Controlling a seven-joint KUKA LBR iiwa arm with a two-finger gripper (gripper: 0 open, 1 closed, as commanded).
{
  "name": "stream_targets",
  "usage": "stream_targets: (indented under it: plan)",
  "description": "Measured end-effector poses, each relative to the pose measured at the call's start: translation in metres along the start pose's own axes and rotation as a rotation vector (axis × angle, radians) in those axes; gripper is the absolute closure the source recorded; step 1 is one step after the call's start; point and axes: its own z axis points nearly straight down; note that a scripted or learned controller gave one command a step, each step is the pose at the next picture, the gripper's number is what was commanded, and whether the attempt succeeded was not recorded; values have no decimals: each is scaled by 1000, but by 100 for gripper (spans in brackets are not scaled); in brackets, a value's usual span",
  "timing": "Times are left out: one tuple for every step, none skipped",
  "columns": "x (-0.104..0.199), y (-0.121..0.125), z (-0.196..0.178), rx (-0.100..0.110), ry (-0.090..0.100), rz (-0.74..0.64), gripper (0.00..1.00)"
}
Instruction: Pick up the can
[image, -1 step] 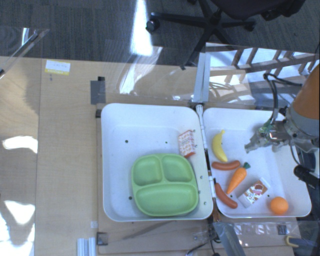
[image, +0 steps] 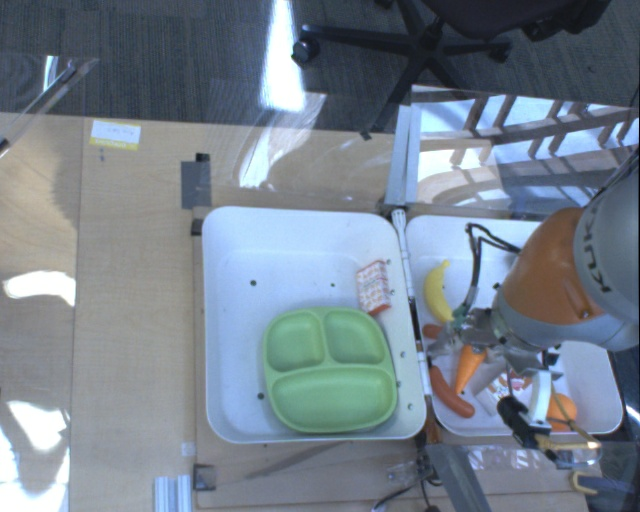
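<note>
Robot's claw (image: 480, 345) is down low in the right bin (image: 440, 235), close to the wall between the two bins. I cannot tell if the claw is open or closed, because the big arm (image: 600, 260) is over it. The arm comes in from the right side and bends down, and its orange band (image: 545, 275) sits just above the claw. The right bin has play food in it. A yellow banana (image: 437, 290) lies near the left wall. An orange carrot (image: 468, 368) lies right beside the claw, and a red sausage (image: 450, 392) lies in front of the carrot, near the front of the bin. The can (image: 373, 287) is in the left bin (image: 215, 300). It is small, red and white, and it lies close to that bin's right wall. A green plate (image: 328, 368) with three parts sits just in front of the can. The can is apart from the claw, with the bin walls between them.
</note>
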Motion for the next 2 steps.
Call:
stream_targets:
  plan:
    - [5, -1, 0, -3, -3, 11, 0]
    - [3, 5, 0, 2, -1, 18, 0]
